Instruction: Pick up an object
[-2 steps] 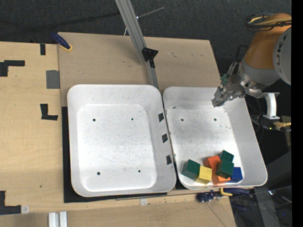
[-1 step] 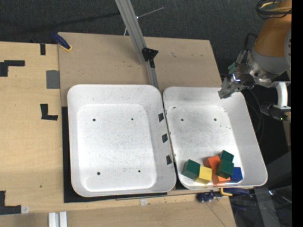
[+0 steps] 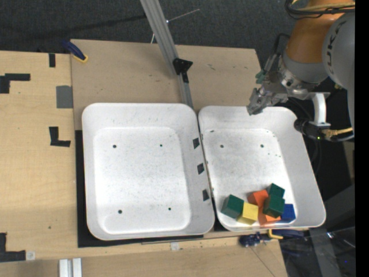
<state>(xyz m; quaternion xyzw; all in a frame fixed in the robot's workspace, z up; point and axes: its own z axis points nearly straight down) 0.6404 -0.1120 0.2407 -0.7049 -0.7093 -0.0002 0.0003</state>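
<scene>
Several small blocks huddle in the near corner of the right bin (image 3: 230, 133): a green cube (image 3: 233, 205), a yellow cube (image 3: 249, 212), an orange block (image 3: 259, 198), a dark green block (image 3: 276, 198) and a blue block (image 3: 287, 212). My gripper (image 3: 256, 104) hangs over the far rim of the right bin, well away from the blocks. Nothing shows between its fingers.
The left bin (image 3: 141, 169) lies beside the right one. A slanted metal pole (image 3: 164, 36) with a black clamp crosses the bench behind the bins. Black tape marks sit on the wooden bench at the left.
</scene>
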